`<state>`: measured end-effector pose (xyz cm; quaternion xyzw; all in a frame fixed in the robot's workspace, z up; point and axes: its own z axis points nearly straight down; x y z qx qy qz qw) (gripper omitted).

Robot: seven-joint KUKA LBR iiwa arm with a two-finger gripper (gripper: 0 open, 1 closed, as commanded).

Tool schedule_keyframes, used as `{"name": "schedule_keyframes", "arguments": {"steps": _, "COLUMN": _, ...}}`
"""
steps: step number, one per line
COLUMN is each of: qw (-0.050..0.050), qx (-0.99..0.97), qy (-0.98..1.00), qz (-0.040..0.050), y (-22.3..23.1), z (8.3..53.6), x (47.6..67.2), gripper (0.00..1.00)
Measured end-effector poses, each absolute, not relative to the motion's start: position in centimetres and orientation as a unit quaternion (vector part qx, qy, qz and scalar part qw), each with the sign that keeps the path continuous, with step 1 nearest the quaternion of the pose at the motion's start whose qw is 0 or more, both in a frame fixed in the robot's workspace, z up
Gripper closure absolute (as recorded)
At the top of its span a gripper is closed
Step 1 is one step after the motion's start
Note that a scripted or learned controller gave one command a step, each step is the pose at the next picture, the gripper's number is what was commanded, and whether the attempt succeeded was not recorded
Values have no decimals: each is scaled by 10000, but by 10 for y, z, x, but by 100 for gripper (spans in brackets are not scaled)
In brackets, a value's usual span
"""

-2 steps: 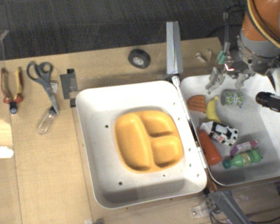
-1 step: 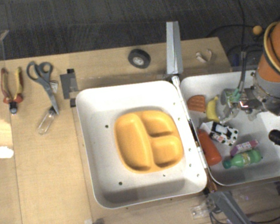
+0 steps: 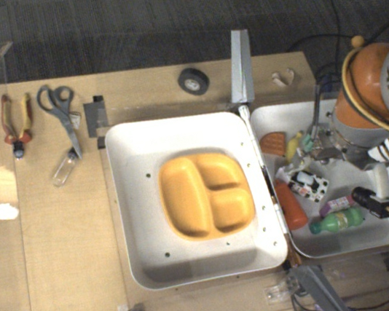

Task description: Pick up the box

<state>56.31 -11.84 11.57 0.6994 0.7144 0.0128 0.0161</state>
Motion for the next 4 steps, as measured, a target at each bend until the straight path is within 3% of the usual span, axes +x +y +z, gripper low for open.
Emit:
{"name": "schedule_keyframes", "arguments": {"steps": 1, "qw": 38, "qx": 6681, "qy": 7441, "qz": 20, "y": -168, "z": 235, "x": 489, "gripper": 0}}
{"name": "schedule_keyframes", "arguments": {"steps": 2, "qw": 61, "qx": 6785, "qy": 7346, "qz": 46, "y": -135, "z": 89, "x": 492, "gripper": 0}}
{"name": "schedule_keyframes", "arguments": {"steps": 3, "qw": 57, "qx": 7497, "qy": 6618, "qz": 43, "y": -126, "z": 89, "x": 567, "gripper": 0}}
{"name": "schedule_keyframes", "arguments": {"steps": 4, "qw": 26, "qx": 6778, "qy": 7353, "qz": 17, "y": -153, "z": 143, "x": 524, "gripper": 0}}
